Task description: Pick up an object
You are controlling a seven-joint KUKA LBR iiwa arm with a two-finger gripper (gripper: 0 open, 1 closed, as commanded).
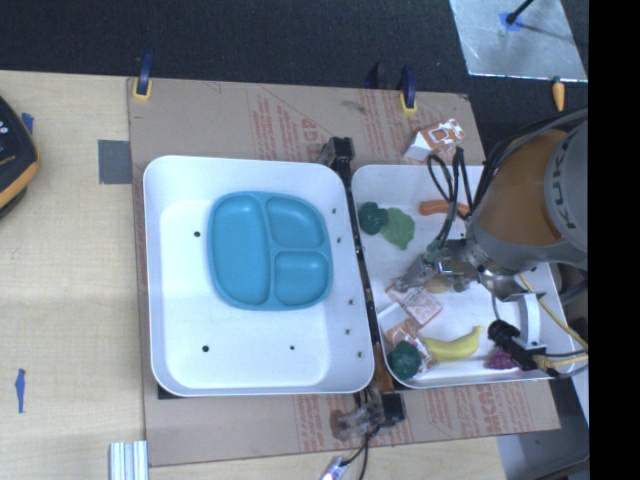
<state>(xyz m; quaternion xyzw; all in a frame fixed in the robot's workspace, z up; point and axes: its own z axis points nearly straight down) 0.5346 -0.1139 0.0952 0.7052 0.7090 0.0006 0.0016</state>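
Note:
My gripper (425, 273) is down inside the right bin (372, 268), near its middle, and the grey arm (520, 208) with its orange band comes in from the right. The gripper tip is just above a small printed packet (418, 308). Up and to its left lie a dark green piece (372, 217) and a light green leafy toy (400, 228). An orange stick (432, 208) lies at the bin's back. Near the front edge are a yellow banana (452, 345), a dark green ball (404, 360) and a purple piece (500, 361).
The left bin (170, 298) holds a blue divided plate (270, 250). A small carton (435, 138) sits on the cardboard behind the right bin. Black cables (445, 183) hang from the arm over the bin's back. A black and yellow device (12, 158) lies at the far left.

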